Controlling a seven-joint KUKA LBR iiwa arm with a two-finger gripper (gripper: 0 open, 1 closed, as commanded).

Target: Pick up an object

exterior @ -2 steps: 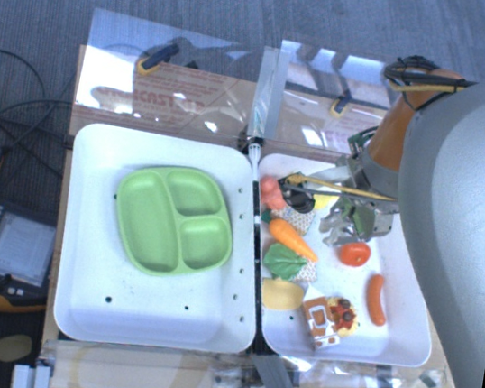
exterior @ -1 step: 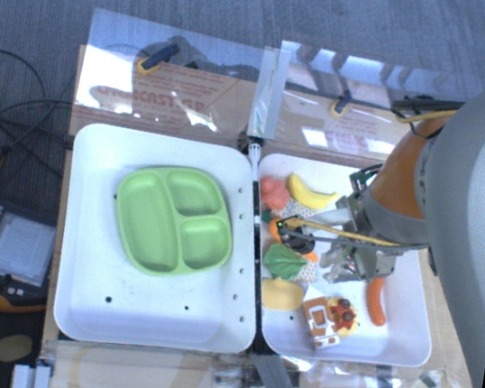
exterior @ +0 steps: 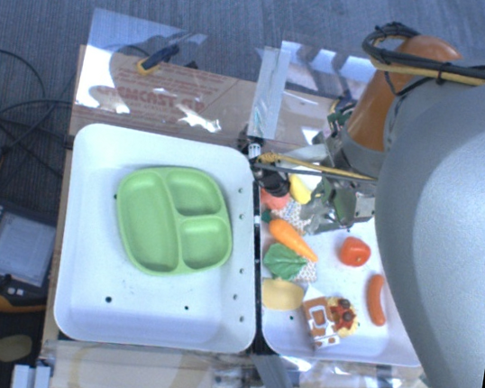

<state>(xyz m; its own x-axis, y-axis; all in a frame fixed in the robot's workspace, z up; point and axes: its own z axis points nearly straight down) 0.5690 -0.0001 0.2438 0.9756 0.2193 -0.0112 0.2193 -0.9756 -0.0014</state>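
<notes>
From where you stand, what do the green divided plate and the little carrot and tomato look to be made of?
The green three-section plate looks like moulded plastic: even colour, soft matte sheen, rounded ridges. The orange carrot and the red tomato look like toy plastic food, smooth and uniformly coloured, the tomato slightly glossy. Rubber or foam can't be ruled out.

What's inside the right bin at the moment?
The right bin holds toy food: carrot, tomato, sausage, lemon, cake slice. The arm covers its right side.

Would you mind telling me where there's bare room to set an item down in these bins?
Left bin: bare floor below and left of the green plate. Right bin: crowded around the carrot and gripper; a small gap lies between tomato and sausage.
</notes>
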